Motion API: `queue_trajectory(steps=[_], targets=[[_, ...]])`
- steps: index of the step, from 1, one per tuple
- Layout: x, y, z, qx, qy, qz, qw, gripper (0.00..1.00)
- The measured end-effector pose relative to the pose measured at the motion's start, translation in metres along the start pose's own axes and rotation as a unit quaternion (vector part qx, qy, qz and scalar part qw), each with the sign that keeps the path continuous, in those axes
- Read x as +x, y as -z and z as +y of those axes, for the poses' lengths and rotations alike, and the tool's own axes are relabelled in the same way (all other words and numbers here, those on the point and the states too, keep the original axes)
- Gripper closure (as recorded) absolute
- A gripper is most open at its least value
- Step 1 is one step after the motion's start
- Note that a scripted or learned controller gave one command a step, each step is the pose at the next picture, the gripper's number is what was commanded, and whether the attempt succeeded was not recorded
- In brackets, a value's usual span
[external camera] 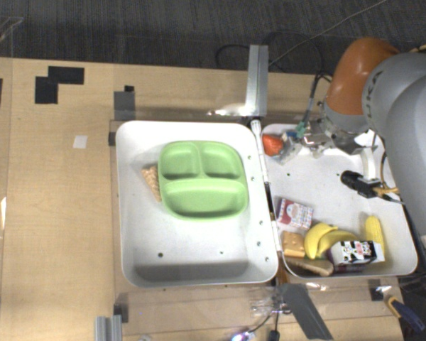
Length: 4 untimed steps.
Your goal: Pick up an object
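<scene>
Camera view has us looking down on both bins, and honestly we'd say the pick hasn't landed yet: nothing looks lifted, everything sits flat in its bin. The gripper [292, 146] is down in the far corner of the right bin [326, 183], right by the divider, and whether it's open, closed or has hold of anything we cannot tell, since that end of the arm is a small blurry tangle from up here. The closest candidate is the small red-orange object [272, 144], lying in that same far-left corner, just beside the gripper on the side toward the left bin [135, 190]; touching or just near, we can't say. So our guess is that's the target and the grasp is at the approach-or-close stage, with the lift left to do. Everything else in the right bin is well apart from the gripper, down at the near end: the banana [321, 238], a cracker [293, 244], a small red-and-white packet [293, 215], a little milk carton [357, 253] and a corn cob [373, 229]. The green divided plate [201, 178] sits in the left bin.
</scene>
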<state>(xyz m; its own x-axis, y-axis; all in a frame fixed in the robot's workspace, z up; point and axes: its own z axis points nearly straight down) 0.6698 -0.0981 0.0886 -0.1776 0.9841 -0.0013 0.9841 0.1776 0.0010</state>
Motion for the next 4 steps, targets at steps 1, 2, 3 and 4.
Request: queue_trajectory(steps=[1, 2, 3, 4], targets=[[0.0, 0.0, 0.0, 0.0, 0.0, 0.0, 1.0, 0.0], [-0.027, 0.0, -0.013, 0.011, -0.214, 0.003, 0.9769, 0.0], [-0.052, 0.058, -0.011, -0.003, -0.214, 0.0, 0.9768, 0.0], [-0.038, 0.024, -0.007, -0.001, -0.173, -0.003, 0.9849, 0.0]])
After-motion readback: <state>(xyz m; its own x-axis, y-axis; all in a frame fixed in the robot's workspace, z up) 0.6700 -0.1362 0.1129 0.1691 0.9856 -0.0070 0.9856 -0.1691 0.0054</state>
